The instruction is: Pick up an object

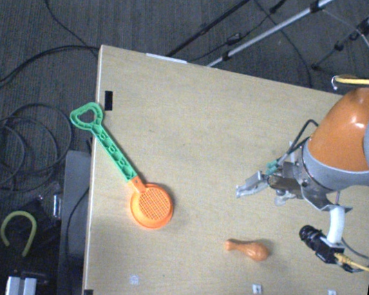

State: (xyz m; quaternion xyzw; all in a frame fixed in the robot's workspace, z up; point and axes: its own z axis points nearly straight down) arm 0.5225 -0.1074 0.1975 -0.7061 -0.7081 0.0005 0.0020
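The arm enters from the right, its orange band high at the frame edge, and the tool [251, 187] hangs over the open middle of the bench [204, 112], its pale fingers pointing left. The fingers appear slightly parted with nothing between them, so I log the tool as open and not holding anything. Two candidate things lie on the tan surface. A small orange drumstick-shaped toy [249, 249] lies below the tool, near it but apart, with its narrow end pointing left and its bulb end right. A strainer [124, 171] lies well to the left, its green handle running up-left to a loop near the bench edge and its round orange mesh head at lower right. Judgement on handling: both look like light moulded plastic, stiff enough not to deform under a pinch. The drumstick toy is the nearer target; its surface looks smooth and rounded, so it may roll or squirt out of a pinch taken across the bulb. The narrowing neck seems the better place, with the fingers closing across its short axis. For the strainer, the straight ribbed handle offers flatter sides and likely better friction, though the head would hang off balance. No contact with either thing is visible now.
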